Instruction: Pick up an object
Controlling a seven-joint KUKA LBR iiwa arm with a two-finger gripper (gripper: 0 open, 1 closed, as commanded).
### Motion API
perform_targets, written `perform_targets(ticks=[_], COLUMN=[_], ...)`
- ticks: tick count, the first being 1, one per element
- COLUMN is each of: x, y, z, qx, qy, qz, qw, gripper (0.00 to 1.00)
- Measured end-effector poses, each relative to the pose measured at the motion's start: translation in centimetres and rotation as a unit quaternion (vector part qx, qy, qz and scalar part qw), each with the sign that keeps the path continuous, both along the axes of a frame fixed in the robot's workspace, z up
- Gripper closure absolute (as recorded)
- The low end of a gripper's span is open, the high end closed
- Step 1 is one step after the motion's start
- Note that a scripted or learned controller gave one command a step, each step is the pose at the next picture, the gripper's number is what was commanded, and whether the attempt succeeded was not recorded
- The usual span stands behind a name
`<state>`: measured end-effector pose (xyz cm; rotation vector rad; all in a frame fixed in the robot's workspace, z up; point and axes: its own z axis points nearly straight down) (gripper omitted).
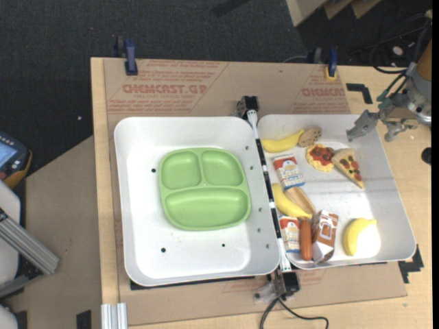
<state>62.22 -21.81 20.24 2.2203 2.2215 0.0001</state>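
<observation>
The grey two-finger gripper (377, 125) hangs over the right white plastic bin (394, 197), up at its two o'clock corner — fingers spread wide open, nothing between them. At about eight o'clock from it lie toy foods: a yellow banana (282, 142), a red pizza slice (349, 167) and a small round pizza (319, 156). The left white bin (137, 204) holds a green plastic divided plate (204, 187).

Red lettering reading "CHEMCAST GP" is printed repeatedly on the brown protective sheet (164, 88) along the table's far edge; smaller lines are illegible.
</observation>
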Motion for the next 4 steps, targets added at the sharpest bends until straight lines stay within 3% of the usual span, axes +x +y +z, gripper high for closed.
perform_targets(ticks=[1, 2, 3, 4], x=[-12.9, -2.5, 4.6, 1.9], y=[6.4, 1.9, 10.6, 12.0], z=[-11.7, 1.1, -9.1, -10.9], qx=[0.0044, -0.0044, 0.0021, -0.0066], qy=[0.009, -0.01, 0.0, -0.012], qz=[-0.001, 0.001, 0.004, 0.0], qw=[0.9999, 0.9999, 1.0, 0.9999], gripper=[0.0, 0.0, 0.0, 0.0])
